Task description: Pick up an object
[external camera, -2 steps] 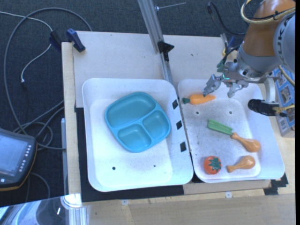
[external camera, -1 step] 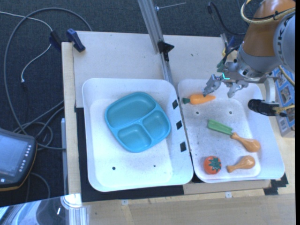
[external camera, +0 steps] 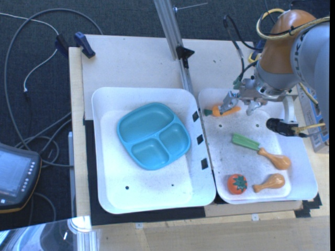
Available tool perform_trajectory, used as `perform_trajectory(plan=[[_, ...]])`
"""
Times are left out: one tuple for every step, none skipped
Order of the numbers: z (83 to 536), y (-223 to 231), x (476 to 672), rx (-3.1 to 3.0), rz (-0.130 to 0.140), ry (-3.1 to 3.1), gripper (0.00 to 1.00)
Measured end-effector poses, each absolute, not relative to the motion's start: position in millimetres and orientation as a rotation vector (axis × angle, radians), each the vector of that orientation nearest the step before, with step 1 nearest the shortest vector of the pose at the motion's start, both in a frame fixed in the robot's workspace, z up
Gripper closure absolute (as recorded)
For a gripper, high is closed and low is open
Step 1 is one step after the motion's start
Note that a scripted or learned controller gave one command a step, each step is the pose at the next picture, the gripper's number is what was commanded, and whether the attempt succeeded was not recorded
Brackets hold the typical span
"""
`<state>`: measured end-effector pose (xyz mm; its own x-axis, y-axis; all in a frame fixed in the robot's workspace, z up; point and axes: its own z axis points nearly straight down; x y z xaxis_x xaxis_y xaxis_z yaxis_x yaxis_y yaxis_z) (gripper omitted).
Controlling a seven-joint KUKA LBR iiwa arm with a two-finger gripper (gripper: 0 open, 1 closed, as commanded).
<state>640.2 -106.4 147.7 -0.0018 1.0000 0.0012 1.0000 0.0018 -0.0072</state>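
Aiming at the carrot (external camera: pixel 219 110), far left in the right bin (external camera: pixel 309 177). Gripper (external camera: pixel 242 102) low beside it, can't tell if open or closed. Best to line up over the carrot's middle (not the green tip), then squeeze and lift straight up.

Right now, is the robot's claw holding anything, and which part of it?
The claw is down at the toy carrot in the right bin, near its orange end. Whether it really grips the carrot cannot be told from here.

Pale bench (external camera: pixel 131 56); two white bins (external camera: pixel 157 190) (external camera: pixel 298 156) side by side
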Motion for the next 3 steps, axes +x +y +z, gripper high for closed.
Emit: perform_trajectory(plan=[[95, -105, 639.0, -2.216, 0.007, -2.217, 0.00], [110, -105, 641.4, -2.219, -0.002, -2.222, 1.00], [167, -105, 633.4, -2.225, -0.007, -2.226, 1.00]])
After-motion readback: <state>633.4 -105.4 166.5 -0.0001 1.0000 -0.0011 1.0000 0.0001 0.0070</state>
